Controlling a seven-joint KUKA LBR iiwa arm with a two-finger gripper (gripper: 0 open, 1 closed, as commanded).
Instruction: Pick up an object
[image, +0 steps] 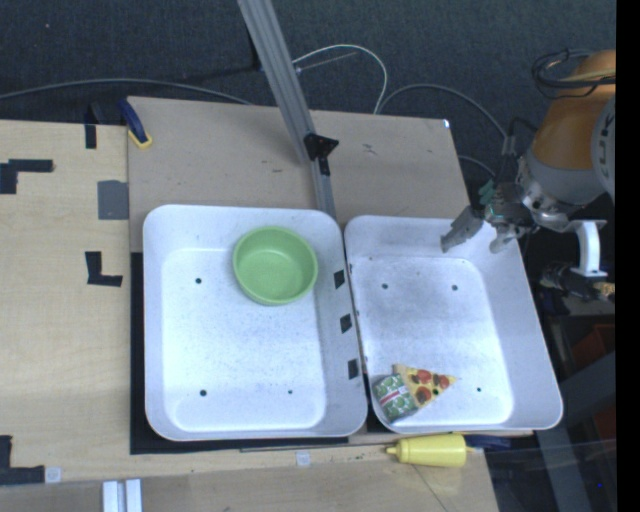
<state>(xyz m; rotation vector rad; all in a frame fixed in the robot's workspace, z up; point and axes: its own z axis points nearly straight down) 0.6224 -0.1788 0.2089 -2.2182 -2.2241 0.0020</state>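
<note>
The gripper (478, 228) could miss, because the toys sit tight against the bin wall.

I cannot tell if it is open or closed. It holds nothing. The pizza slice (428, 382) and green packet (394, 397) lie far below it, in the near corner of the right bin (520, 330). The green bowl (275, 264) is far off to the side.

A blue-and-yellow clamp (136, 124) sits on the bench's (230, 150) far-left corner.
</note>
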